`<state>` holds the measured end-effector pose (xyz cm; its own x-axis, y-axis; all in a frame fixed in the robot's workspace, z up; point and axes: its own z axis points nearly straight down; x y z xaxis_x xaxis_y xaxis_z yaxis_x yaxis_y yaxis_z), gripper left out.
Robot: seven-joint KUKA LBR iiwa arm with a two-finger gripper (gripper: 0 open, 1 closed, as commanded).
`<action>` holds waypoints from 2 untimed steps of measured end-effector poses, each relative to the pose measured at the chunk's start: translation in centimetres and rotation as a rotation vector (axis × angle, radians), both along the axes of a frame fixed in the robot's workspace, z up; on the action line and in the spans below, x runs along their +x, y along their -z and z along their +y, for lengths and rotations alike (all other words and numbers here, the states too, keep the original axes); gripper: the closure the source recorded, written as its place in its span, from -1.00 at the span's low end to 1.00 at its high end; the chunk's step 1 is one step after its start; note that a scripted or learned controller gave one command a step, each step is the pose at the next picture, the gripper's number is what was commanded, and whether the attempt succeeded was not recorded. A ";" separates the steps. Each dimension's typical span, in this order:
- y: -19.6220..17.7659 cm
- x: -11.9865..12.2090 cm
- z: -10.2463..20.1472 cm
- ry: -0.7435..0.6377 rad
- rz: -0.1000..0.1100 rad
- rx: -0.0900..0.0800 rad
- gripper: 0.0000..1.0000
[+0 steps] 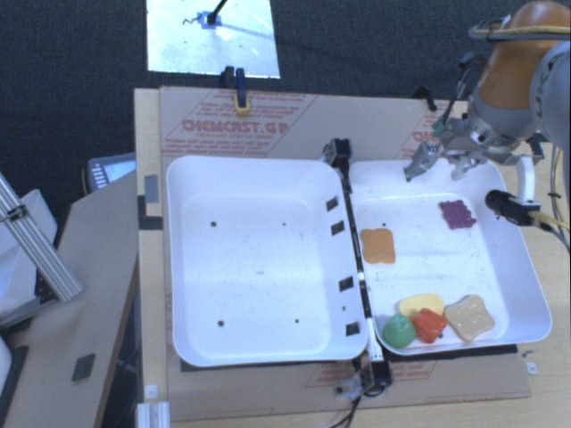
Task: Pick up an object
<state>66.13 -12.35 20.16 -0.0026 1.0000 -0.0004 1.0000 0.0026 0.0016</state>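
Two white bins sit side by side on the tabletop (268,114), with the arm (522,61) reaching in from the right.

Six toy foods lie in the right bin (522,279): a purple piece (457,213) near the far right, an orange slab (378,245) by the divider, and at the near edge a green ball (398,331), a yellow piece (419,304), a red piece (429,325) and a toast slice (469,316) clustered together. The gripper (426,159) hovers over that bin's far rim, apart from every piece; whether its fingers are spread or closed cannot be told. The left bin (254,257) lies beside it.
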 end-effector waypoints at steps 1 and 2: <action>-1.2 0.1 0.0 -0.003 -0.004 0.000 1.00; -13.4 0.9 4.5 -0.007 -0.013 0.000 1.00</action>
